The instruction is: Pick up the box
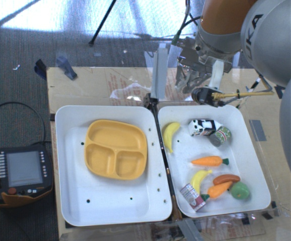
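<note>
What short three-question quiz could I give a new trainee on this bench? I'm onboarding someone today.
1. True or false: the yellow tray lies in the left bin.
2. How many bananas are in the right bin?
3. Where is the small box? A) near corner of the right bin B) on the yellow tray C) between the tool's fingers

Key: 1 true; 2 two; 3 A.

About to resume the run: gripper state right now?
Gripper: above the far edge of the right bin; open or closed cannot be told. The box lies in that bin's near corner.
</note>
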Tool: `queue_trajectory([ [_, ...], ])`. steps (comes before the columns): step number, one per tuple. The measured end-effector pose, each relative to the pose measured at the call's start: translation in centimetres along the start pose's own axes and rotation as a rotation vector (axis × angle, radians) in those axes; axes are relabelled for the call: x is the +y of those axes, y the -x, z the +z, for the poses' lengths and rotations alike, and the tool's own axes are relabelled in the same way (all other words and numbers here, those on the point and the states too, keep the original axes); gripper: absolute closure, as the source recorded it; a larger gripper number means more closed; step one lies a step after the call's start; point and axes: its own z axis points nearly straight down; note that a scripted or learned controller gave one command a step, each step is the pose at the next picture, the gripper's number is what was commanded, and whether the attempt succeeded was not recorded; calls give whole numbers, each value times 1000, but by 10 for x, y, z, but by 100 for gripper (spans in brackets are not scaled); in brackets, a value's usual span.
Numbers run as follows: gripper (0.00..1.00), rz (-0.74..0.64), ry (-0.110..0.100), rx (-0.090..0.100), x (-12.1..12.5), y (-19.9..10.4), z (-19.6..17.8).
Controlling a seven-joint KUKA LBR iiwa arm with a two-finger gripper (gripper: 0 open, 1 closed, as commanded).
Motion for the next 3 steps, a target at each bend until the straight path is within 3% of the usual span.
queue_trajectory([
  [1, 100, 29, -2, -1, -22, -57, -12],
  [2, 100, 38, -4, -2, -33, -56, 128],
  [3, 100, -7, -1, -1, -55, -108, 7],
])
